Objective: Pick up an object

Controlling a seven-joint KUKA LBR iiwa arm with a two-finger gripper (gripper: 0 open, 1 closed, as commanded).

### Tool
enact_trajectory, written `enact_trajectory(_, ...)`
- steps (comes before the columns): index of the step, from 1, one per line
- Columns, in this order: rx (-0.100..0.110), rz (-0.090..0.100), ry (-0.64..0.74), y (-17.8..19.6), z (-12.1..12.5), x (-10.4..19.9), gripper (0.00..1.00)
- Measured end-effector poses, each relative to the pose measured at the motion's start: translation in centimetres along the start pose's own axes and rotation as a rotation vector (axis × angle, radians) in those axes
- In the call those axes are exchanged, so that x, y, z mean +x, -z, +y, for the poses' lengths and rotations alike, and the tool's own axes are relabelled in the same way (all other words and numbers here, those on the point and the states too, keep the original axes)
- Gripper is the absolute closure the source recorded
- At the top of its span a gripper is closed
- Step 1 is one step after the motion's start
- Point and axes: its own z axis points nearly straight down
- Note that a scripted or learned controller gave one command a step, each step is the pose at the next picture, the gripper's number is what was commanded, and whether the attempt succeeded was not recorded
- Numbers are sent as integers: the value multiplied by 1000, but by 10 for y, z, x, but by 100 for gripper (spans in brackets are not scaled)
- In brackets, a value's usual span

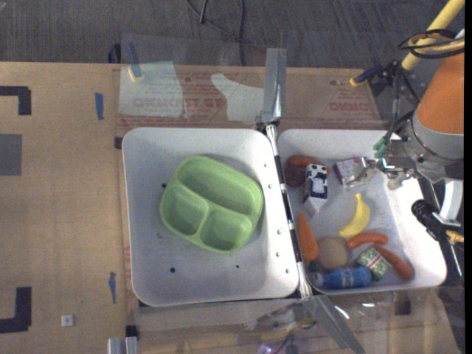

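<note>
Nearest the camera in the right bin lie a blue bottle, sausages and a banana. The left bin holds a green tray. Farther back, the gripper hovers by a purple packet; its grip cannot be told.

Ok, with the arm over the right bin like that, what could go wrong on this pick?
The gripper sits near the bin's far edge beside the purple packet, so it may clip the bin wall. Near the front, the sausages, blue bottle and green can crowd together; a grasp there could catch two.
</note>
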Motion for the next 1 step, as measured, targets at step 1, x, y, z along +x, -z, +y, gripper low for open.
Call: enact_trajectory(1, -3, -1, -22, -25, 47, 46, 0)
